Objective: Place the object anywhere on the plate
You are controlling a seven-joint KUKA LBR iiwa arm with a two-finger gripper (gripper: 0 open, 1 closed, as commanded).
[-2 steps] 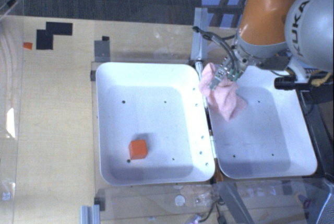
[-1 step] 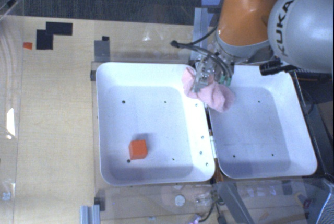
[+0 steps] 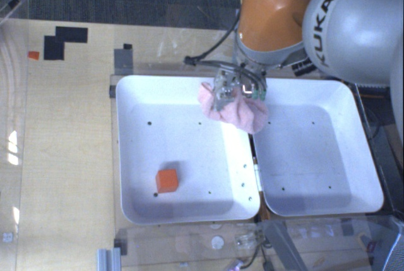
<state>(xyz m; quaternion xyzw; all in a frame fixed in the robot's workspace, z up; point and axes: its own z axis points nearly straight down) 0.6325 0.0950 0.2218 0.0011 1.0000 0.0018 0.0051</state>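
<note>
Pale wood is the tabletop [image 3: 63, 156], and on it sit two white bins side by side: the left bin [image 3: 183, 200] and the right bin [image 3: 322, 194]. My arm [image 3: 353, 30], grey with its orange band, comes in from the right and hangs over the far end of the seam between them. Below the wrist my end effector [image 3: 228, 94] is clamped on a pink cloth [image 3: 235, 112], which droops from between the fingers in a loose bundle, clear of the bin floors as far as I can judge. It hangs just over the left bin's far right corner, spilling a little across the seam. An orange block [image 3: 167, 180] lies well apart, near the left bin's near left corner. I can make out no plate in either bin, so I cannot tell which way the cloth must travel; both floors lie below and toward the camera from my grip.
</note>
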